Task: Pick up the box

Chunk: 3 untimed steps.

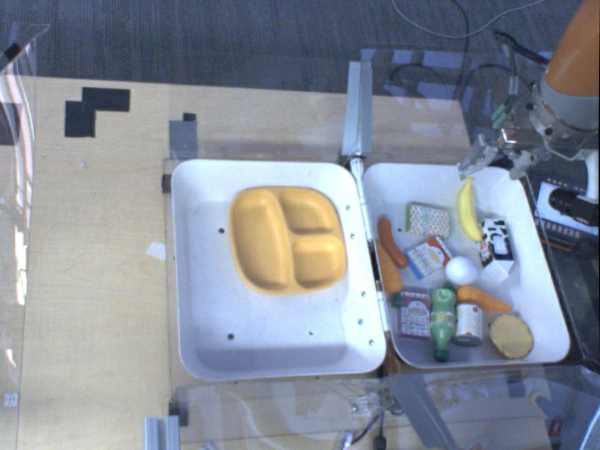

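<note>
Tool [494, 160]: fingers spread, holding nothing | box [427, 219]: lower-left of it, apart

Pale wooden bench [94, 279] ran under even light. Dark grey carpet [234, 17] lay beyond far edge. Black tape patches [94, 109] sat near left corner. Loose cable [441, 12] looped on carpet, upper right.

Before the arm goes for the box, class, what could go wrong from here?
1. The box sits close to the banana and a small packet, so the claw might nudge or grab a neighbour.
2. The box lies flat, so it may slip.
</note>
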Each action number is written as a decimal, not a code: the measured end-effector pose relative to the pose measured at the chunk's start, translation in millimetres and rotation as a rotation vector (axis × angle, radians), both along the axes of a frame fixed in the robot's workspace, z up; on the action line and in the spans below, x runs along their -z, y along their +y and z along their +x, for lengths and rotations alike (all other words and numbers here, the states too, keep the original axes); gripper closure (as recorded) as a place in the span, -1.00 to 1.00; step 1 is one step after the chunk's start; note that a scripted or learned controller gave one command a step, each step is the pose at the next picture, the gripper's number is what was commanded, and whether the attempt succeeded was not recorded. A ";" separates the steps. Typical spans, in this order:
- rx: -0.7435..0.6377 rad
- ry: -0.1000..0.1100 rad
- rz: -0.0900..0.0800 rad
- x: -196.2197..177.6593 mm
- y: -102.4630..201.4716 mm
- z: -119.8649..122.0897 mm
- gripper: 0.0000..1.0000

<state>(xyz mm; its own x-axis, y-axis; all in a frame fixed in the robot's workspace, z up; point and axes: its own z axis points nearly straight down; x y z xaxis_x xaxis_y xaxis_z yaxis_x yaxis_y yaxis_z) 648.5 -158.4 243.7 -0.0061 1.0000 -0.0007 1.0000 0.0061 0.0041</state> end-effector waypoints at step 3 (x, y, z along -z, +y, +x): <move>0.050 -0.013 0.003 142.2 23.8 -38.4 1.00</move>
<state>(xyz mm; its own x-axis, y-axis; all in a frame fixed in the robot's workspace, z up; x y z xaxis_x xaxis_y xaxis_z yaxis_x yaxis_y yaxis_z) 610.1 -134.6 101.4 0.0441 0.9990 0.0021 0.9989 -0.0441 0.0173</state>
